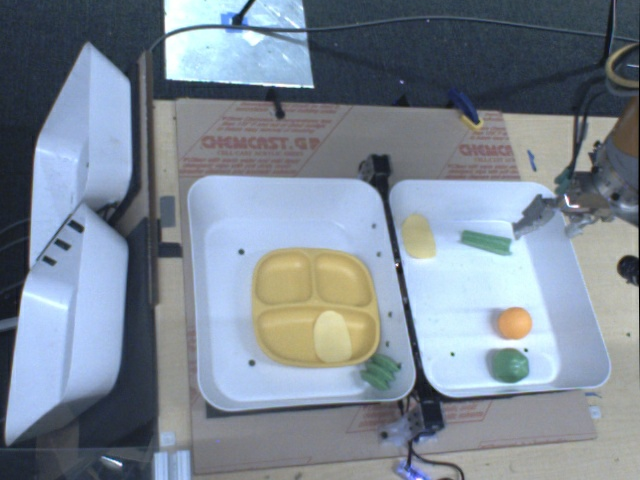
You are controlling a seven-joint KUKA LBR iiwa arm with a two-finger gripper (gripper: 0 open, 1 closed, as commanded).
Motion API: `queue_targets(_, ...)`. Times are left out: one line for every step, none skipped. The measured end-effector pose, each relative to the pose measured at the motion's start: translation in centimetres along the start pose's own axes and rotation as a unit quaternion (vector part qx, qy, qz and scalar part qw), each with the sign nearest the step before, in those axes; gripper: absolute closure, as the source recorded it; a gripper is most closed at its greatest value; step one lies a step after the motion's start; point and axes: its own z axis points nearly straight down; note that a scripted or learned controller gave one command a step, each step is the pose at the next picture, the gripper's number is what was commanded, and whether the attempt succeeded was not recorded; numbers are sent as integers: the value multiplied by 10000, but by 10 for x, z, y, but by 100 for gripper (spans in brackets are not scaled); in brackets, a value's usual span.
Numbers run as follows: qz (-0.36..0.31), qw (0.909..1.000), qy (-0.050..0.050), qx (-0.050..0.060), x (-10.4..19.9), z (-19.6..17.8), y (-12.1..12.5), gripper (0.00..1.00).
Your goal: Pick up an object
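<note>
Cardboard (262, 140) printed "CHEMCAST", hand (545, 214) beside bean (486, 241)

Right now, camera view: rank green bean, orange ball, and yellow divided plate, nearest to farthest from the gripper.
1. Green bean, right bin, just left of the gripper.
2. Orange ball, right bin, toward its near side.
3. Yellow divided plate, left bin.

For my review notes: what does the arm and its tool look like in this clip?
The arm enters from the view's right edge: an orange band sits above a grey metal wrist. The tool is a slim grey metal piece that sticks out from the wrist and narrows to a point. A thin dark cable runs beside the wrist, looping above it. I can read no markings.
</note>
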Motion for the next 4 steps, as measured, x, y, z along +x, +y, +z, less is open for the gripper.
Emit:
queue_targets(0,10000,0,0,0,0,0,0)
queue_targets(0,10000,0,0,0,0,0,0)
queue_targets(0,10000,0,0,0,0,0,0)
queue_targets(0,10000,0,0,0,0,0,0)
